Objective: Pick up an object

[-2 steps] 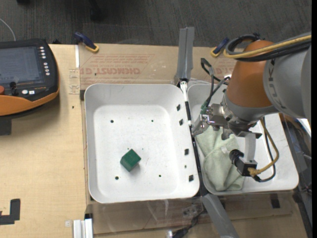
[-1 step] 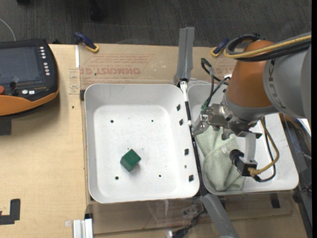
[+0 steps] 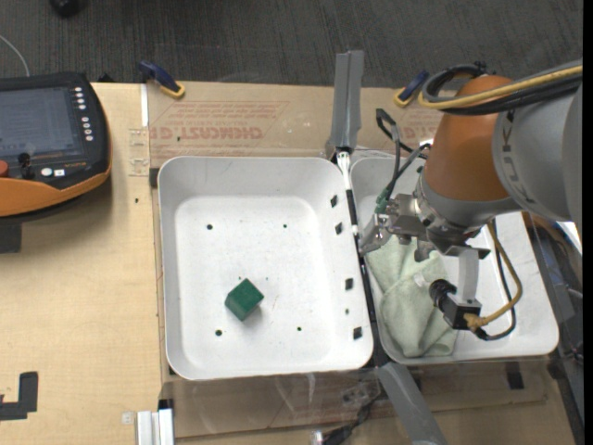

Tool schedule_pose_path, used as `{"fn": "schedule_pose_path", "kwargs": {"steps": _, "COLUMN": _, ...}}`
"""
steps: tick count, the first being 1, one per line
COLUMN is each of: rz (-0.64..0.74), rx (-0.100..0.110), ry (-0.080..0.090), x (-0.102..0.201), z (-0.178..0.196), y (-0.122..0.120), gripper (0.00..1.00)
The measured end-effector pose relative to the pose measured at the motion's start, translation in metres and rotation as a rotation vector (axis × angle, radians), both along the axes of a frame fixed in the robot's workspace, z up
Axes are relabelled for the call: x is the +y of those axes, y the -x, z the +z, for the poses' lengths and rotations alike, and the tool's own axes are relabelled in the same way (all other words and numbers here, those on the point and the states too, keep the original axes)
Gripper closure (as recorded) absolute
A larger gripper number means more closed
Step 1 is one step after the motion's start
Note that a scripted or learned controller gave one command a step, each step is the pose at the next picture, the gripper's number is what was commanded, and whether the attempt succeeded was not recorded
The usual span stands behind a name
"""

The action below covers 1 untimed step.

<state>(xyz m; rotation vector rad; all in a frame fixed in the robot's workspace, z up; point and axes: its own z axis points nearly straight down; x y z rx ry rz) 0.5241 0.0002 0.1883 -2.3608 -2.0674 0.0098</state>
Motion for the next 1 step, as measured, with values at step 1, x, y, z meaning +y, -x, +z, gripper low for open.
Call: {"fn": "schedule_pose_path", "kwargs": {"steps": 1, "rz": 0.0, "rx": 0.0, "ry": 0.0, "x": 0.0, "z": 0.0, "y": 0.0, "gripper": 0.0}}
